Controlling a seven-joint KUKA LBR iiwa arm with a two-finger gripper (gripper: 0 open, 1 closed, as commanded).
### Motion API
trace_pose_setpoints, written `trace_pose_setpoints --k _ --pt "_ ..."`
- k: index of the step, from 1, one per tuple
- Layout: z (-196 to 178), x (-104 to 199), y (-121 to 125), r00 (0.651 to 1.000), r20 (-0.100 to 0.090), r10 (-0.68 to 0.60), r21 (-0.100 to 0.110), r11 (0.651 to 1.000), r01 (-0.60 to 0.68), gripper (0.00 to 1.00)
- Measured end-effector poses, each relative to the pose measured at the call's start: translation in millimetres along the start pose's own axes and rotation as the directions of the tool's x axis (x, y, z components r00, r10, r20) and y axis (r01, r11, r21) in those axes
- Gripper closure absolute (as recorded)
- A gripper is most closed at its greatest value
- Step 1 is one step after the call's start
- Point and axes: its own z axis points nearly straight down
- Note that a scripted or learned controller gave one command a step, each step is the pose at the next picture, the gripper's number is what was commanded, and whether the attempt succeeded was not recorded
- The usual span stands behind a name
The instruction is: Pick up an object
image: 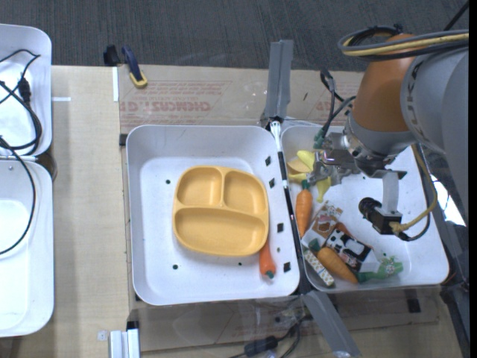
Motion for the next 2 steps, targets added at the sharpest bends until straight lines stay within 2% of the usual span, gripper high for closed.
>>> trace_pose_setpoints --k 1,2 --pt "-7.5 -1.2 -0.1 1.000 0.003 -0.001 0.003 1.000 0.001 1.00" --pt "0.5 46.0 -39.0 0.907 -0.001 -0.420 0.001 0.907 0.420 1.00"
